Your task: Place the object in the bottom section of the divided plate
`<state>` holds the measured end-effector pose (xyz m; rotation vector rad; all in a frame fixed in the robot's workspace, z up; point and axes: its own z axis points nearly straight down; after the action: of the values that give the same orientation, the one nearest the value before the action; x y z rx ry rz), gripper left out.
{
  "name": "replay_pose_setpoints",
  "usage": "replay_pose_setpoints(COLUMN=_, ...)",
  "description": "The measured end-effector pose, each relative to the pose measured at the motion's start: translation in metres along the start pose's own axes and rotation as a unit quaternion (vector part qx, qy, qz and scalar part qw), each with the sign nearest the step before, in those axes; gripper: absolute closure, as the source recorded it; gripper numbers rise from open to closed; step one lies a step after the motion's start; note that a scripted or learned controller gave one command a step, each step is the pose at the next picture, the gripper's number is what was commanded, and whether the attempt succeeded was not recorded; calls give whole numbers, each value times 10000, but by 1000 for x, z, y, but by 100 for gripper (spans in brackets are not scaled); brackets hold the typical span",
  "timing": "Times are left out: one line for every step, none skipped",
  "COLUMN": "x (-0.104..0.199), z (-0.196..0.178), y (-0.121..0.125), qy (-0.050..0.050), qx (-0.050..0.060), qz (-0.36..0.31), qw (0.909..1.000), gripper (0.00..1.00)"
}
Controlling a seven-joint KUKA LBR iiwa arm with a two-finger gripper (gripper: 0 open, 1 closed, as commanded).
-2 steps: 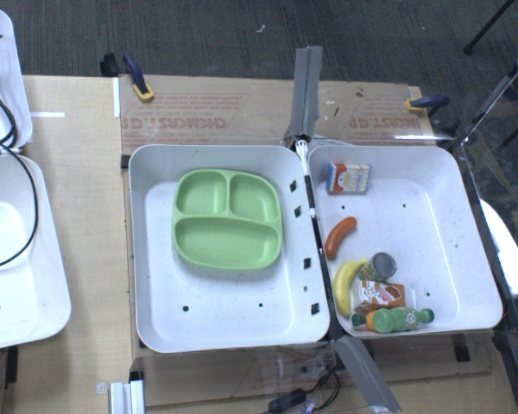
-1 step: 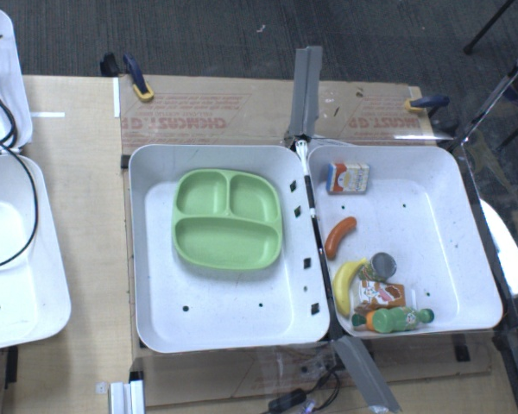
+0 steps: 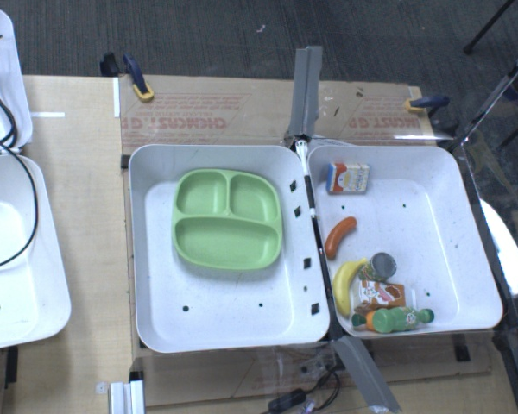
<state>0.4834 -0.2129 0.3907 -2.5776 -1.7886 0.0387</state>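
My gripper: out of frame, state unknown. Green plastic plate (image 3: pixel 228 220), three smooth rounded sections, in left bin (image 3: pixel 151 257); right of it lie sausage (image 3: pixel 339 236), curved banana (image 3: pixel 346 285)

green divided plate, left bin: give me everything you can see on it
The green divided plate is a pale green, rounded-rectangle tray, plastic by its look, lying flat and right side up on the floor of the left bin, toward its upper middle. Raised ridges split it into three sections: two smaller ones along the far side and one wide section along the near side. All three sections hold nothing. Only the bin floor touches it; it sits apart from the bin walls.
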Motion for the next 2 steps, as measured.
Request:
replay_pose_setpoints(x=0, z=-8, y=1, qy=-14, qx=14, qz=-17, qw=10000, gripper=100)
replay_pose_setpoints(x=0, z=-15, y=2, qy=-29, qx=27, qz=-35, qw=10000, gripper=100)
